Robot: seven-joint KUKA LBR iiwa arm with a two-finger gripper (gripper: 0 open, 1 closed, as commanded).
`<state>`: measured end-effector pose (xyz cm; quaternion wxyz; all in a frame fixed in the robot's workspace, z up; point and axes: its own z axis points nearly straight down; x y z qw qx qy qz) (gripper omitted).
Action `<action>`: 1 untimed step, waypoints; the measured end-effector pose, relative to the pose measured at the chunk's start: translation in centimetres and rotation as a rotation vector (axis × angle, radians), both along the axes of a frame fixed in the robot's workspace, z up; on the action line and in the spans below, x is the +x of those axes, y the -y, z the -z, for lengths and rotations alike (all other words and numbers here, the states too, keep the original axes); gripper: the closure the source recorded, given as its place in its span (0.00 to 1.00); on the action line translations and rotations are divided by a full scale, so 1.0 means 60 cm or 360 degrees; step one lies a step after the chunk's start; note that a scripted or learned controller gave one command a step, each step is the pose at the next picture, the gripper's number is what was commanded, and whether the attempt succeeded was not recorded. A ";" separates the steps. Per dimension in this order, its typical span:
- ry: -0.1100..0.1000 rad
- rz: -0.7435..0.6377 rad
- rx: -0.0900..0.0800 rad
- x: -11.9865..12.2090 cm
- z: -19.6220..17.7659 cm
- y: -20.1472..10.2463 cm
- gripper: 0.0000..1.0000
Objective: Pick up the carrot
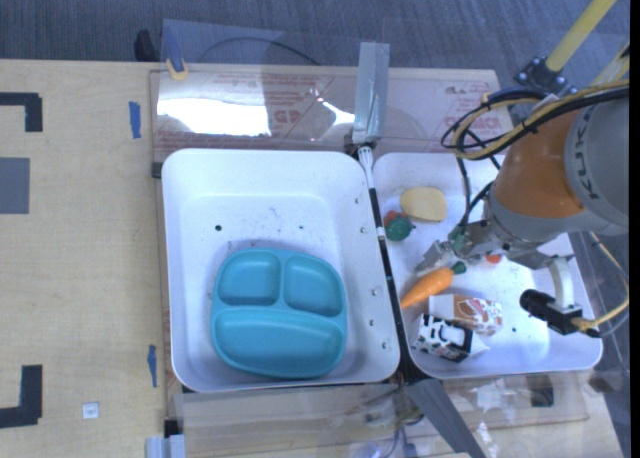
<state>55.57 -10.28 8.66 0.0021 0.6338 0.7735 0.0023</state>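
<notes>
The left of the 2 shallow white bins (190,246) holds a light-blue plastic tray with 3 compartments (279,314), lying flat toward the near wall. A metal divider strip (381,246) separates it from the right white bin (585,351), where all the small items lie.

The carrot, a short orange plastic toy with a green stub at its upper end (427,286), lies on the floor of the right bin, just beside the divider, tilted so the orange tip points down-left and the green end up-right. Near it toward the back are a small teal round piece (399,229) and a pale yellow rounded lump (424,204). Just in front of the carrot sit a black-and-white patterned box (441,336) and a red-and-white packet (479,313), close to the carrot's lower side.

The metal two-finger gripper (462,246) hangs at the carrot's green end, under the orange wrist band (530,181). I cannot tell how its jaws stand; the arm's bulk hides them.

To grasp well, I judge the gripper should shift left toward the carrot's thicker orange middle, turn so the jaws straddle its narrow width, then descend straight, keeping clear of the divider and the packet.
</notes>
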 end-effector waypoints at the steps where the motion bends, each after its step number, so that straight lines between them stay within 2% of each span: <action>1: 0.0006 -0.0300 -0.0005 -0.032 -0.001 -0.003 0.00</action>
